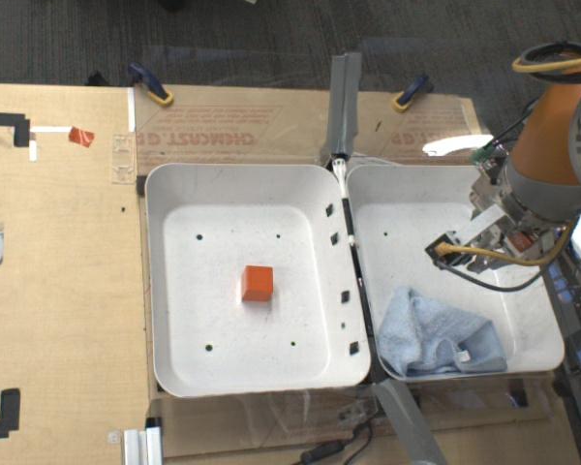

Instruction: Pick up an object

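Hovering over right bin (407, 211) near blue towel (436, 337): arm (552, 153); grip state unclear.

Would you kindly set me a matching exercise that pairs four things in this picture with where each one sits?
Things:
1. orange block
2. blue cloth
3. end effector
4. clamps

Places:
A. near corner of the right-hand bin
B. far edge of the cardboard
C. middle of the left-hand bin
D. above the right-hand bin, towards its right side

Pairs: 1-C; 2-A; 3-D; 4-B
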